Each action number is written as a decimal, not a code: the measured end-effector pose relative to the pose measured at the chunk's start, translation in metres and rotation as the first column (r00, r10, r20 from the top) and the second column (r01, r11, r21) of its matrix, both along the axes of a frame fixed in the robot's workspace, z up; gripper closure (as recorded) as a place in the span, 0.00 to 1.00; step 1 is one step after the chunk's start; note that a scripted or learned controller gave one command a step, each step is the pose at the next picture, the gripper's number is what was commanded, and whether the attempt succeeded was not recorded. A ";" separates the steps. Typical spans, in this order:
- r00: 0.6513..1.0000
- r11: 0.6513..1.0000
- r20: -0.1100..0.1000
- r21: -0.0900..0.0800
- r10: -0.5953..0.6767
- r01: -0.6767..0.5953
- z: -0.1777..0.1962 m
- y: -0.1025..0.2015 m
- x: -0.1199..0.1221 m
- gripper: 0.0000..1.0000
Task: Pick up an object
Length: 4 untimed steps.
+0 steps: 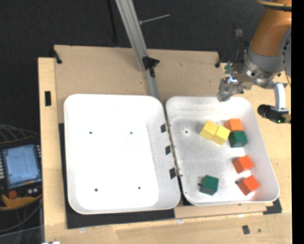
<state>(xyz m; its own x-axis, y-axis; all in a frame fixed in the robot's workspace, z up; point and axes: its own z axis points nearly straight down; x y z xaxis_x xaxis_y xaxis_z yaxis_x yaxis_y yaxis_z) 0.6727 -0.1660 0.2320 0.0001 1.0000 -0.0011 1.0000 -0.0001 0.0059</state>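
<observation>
The left bin [114,151] carries no blocks. In the right bin [192,187], a green block [209,184] sits near the front edge. Two yellow blocks [215,132] touch mid-bin, with orange [234,124] and green [238,139] blocks just beside them. Two more orange blocks [245,173] lie along the right edge. The hand [226,91] hovers over the bin's back edge, holding nothing, probably positioned for a descent. Whether it is apart or together cannot be told.
</observation>
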 end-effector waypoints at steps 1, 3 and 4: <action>1.000 1.000 -0.004 0.002 0.006 -0.006 0.012 0.045 -0.024 1.00; 1.000 1.000 -0.005 0.003 0.007 -0.007 0.028 0.132 -0.080 1.00; 1.000 1.000 -0.007 0.001 0.005 -0.005 0.018 0.165 -0.113 1.00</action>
<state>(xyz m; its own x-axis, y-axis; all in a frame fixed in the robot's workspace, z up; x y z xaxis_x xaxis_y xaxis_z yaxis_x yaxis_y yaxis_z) 0.5594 -0.0009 0.2495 -0.0046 1.0000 -0.0001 1.0000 0.0046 -0.0013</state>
